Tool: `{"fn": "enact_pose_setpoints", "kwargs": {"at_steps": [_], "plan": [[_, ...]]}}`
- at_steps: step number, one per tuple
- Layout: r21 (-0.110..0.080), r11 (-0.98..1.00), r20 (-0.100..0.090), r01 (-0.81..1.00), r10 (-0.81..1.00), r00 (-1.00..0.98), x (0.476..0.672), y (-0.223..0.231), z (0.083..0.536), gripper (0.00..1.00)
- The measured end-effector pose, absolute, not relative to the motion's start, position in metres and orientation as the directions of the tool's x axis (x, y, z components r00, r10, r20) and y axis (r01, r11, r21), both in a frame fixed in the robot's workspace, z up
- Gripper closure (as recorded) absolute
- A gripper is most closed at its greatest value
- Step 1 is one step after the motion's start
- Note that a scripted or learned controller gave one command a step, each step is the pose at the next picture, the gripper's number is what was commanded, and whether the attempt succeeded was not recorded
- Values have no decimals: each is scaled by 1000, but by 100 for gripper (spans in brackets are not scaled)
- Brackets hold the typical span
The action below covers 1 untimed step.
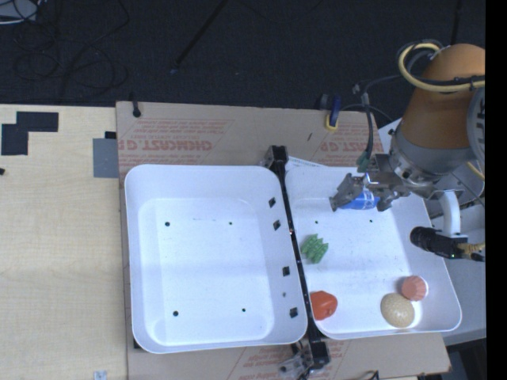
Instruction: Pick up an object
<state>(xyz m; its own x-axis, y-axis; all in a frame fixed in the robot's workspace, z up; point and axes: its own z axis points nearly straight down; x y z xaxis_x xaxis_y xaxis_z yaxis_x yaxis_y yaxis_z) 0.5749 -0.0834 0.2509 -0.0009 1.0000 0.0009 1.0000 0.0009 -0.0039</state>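
The right bin has bare floor mid-way, between the green object and the pink ball.

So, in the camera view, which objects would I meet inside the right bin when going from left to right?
Green object → red object → blue object at the gripper → beige ball → pink ball.

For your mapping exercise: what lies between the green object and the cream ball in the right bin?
Camera view: just bare white bin floor between green object and cream ball.
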Motion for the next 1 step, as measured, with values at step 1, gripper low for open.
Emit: {"fn": "enact_pose_setpoints", "kwargs": {"at_steps": [1], "plan": [[-12, -5, 0, 1000, 1000, 5, 556, -141, 170, 0]]}}
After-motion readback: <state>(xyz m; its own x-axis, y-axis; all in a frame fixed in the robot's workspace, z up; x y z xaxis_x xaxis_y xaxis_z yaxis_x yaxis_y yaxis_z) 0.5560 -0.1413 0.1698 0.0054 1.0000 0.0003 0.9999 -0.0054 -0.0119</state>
